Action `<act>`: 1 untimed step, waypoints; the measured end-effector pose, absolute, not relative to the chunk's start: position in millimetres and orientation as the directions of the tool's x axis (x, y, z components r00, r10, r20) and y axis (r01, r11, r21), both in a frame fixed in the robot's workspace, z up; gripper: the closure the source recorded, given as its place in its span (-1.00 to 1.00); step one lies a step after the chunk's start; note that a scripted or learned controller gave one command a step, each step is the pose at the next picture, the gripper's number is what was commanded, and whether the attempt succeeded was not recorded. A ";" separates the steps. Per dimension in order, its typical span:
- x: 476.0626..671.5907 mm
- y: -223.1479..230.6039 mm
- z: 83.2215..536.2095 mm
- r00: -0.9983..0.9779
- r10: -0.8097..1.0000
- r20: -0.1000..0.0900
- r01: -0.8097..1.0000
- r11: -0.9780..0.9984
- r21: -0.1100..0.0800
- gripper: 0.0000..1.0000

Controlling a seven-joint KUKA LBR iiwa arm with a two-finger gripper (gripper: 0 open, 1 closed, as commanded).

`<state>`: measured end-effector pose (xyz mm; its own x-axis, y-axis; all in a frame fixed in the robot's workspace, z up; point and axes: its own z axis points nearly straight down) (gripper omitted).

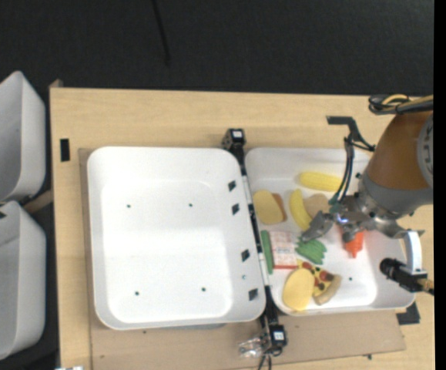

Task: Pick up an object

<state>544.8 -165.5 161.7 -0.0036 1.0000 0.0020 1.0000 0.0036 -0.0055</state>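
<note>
Toy foods, mixed lot, in the right white shallow bin (361, 303): yellow corn cob (320, 180) near the far wall, tan bread-like piece (269, 206), yellow banana-shaped piece (298, 209), green leafy piece (310, 249), small orange piece (353, 243), yellow lemon-shaped piece (299, 289) beside a pizza slice (326, 283) at the near wall. Pieces lie close together (little spare floor between them). Left white shallow bin (169, 237) offers wide open floor. Tool (338, 220) hangs over the right bin's middle, by the green piece; whether it is open or closed cannot be told. Wooden worktop (169, 118) borders both bins.
</note>
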 end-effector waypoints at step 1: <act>627.2 -170.6 146.9 -0.005 1.000 -0.003 1.000 0.005 0.009 -1.00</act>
